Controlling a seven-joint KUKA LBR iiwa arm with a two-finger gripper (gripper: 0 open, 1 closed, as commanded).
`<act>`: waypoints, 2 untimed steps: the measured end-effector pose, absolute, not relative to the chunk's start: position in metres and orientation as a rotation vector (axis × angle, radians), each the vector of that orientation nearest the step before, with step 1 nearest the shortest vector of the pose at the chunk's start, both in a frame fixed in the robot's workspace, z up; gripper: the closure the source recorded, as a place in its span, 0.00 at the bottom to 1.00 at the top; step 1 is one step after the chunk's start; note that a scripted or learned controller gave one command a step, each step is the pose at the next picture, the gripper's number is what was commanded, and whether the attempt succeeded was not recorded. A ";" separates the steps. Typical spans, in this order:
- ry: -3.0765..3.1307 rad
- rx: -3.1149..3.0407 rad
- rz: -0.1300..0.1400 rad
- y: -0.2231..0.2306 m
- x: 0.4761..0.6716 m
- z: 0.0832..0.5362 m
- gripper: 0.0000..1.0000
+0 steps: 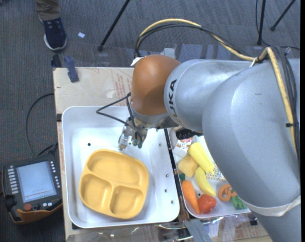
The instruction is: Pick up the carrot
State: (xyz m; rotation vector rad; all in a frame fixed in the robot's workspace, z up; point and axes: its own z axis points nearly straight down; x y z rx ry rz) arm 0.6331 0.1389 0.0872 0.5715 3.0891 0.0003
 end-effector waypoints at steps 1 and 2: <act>3.088 0.564 0.002 0.140 0.634 0.098 1.00; 3.127 0.108 -0.006 0.120 0.554 0.090 1.00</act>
